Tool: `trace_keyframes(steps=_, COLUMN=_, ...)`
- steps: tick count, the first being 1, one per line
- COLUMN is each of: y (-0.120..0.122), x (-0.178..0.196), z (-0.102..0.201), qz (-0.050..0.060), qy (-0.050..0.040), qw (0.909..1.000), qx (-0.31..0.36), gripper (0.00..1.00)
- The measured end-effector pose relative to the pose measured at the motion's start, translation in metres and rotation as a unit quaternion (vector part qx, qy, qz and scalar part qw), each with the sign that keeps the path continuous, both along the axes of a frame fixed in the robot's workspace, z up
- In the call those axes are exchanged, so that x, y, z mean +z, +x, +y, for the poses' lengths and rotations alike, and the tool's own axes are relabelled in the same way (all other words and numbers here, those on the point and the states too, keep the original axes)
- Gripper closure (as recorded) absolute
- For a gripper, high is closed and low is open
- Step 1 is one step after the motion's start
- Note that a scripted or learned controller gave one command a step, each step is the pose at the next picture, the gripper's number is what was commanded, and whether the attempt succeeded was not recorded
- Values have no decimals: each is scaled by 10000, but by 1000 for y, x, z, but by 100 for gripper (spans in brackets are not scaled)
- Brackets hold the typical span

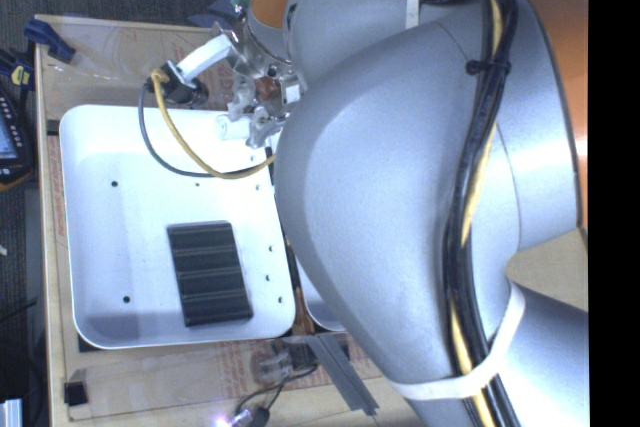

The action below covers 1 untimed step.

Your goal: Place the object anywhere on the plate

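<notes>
Inside left white bin [90, 215] you see dark ribbed plate [208, 273] flat near front wall. Gripper [258, 110] hovers over bin's back rim; grip state unclear, task object hidden.

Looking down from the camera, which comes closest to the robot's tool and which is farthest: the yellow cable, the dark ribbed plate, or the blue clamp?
From the tool:
1. Yellow cable, looping just left of it.
2. Dark ribbed plate, lower in the white bin.
3. Blue clamp, at the bench's far left corner.
</notes>
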State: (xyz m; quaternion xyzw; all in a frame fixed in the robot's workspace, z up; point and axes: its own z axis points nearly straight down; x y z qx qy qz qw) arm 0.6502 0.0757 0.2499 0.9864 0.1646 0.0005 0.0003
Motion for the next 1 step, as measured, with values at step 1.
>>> trace_keyframes(steps=1, y=-11, x=-160, z=36, qz=33, qy=-2, qw=9998, qx=181, gripper=100)
